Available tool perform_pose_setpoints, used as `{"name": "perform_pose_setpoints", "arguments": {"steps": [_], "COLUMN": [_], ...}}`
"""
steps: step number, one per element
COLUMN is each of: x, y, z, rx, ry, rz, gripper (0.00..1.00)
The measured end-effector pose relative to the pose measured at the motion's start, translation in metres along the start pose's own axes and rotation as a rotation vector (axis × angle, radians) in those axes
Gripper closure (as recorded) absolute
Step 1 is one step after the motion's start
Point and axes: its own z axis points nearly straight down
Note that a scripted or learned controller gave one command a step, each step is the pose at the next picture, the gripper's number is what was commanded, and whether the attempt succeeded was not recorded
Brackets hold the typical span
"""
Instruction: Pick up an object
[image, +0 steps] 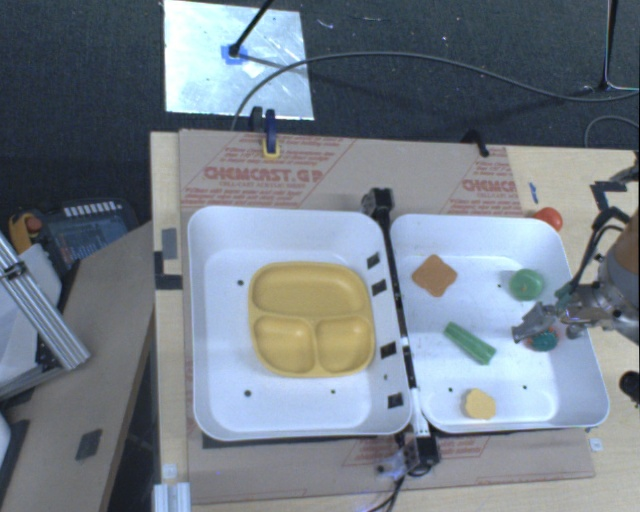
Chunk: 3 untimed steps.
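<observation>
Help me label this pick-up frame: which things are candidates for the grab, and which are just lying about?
Job:
gripper
teal object beside it
green ball
green stick
orange piece
yellow piece

Lying about:
yellow divided tray
red ball outside the bins

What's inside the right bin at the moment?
In the right bin: orange piece, green ball, green stick, yellow piece. The gripper sits over a teal object, covering most of it.

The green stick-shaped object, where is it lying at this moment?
The green stick-shaped object lies in the right bin, near its middle, below the orange piece and above the yellow piece.
</observation>
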Motion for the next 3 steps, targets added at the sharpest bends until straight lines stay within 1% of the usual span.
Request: {"name": "perform_pose_setpoints", "arguments": {"steps": [1,2,3], "x": [0.001,0.002,0.003], "y": [0.003,0.002,0.004], "z": [-0.005,0.057,0.108], "rx": [-0.011,-0.007,-0.011], "ry": [-0.003,-0.001,0.000], "rz": [-0.004,-0.002,-0.001], "gripper": [0.00,0.00,0.00]}}
